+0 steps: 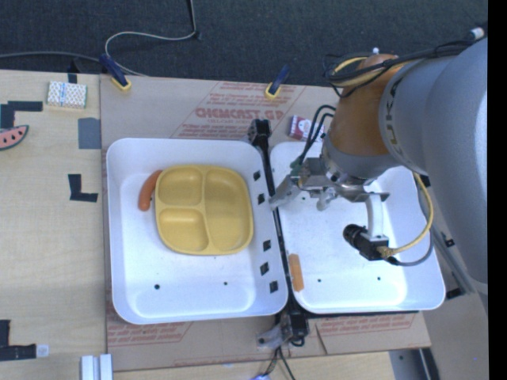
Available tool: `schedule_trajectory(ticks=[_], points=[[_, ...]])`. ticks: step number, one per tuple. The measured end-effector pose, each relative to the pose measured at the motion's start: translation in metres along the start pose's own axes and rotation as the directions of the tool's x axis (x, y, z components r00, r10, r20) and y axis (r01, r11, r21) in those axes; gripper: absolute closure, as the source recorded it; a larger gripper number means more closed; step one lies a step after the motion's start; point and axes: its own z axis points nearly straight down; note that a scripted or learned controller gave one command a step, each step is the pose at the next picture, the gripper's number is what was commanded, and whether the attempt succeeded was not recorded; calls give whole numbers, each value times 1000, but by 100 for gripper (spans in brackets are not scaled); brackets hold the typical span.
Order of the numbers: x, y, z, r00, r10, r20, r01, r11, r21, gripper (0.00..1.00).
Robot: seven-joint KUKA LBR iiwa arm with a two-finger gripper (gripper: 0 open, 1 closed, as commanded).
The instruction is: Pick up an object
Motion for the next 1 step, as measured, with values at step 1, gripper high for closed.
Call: schedule_trajectory(ticks=[1], points=[[9,80,0,1000,0,2,0,1000,0,0]])
